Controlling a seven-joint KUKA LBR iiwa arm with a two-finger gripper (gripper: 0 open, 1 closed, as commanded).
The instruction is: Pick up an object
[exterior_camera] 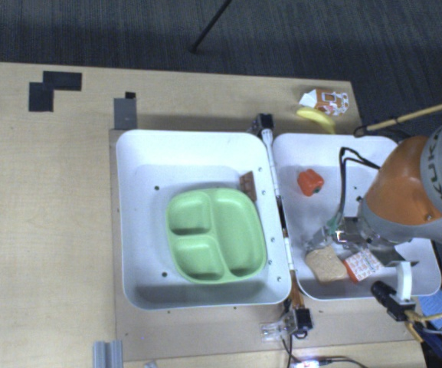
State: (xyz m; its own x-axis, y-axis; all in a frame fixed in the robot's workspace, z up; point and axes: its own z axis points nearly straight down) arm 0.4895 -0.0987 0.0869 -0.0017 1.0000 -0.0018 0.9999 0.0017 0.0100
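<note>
The right bin (297, 156) holds a small orange-red object (309, 181) near its back left, a tan bread-like piece (325, 264) near its front left, and a red-and-white packet (361, 264) just right of the bread. My arm reaches in from the right, its orange band (401, 182) over the bin's right half. My gripper (335, 238) is low in the bin, just above and behind the bread piece and left of the packet. The wrist hides the fingertips.
The left bin (140, 167) holds a green divided tray (215, 233) and a small brown item (247, 182) at its right wall. A yellow and white-orange toy (322, 104) lies on the bench behind the right bin. Cables run along the bench's front right.
</note>
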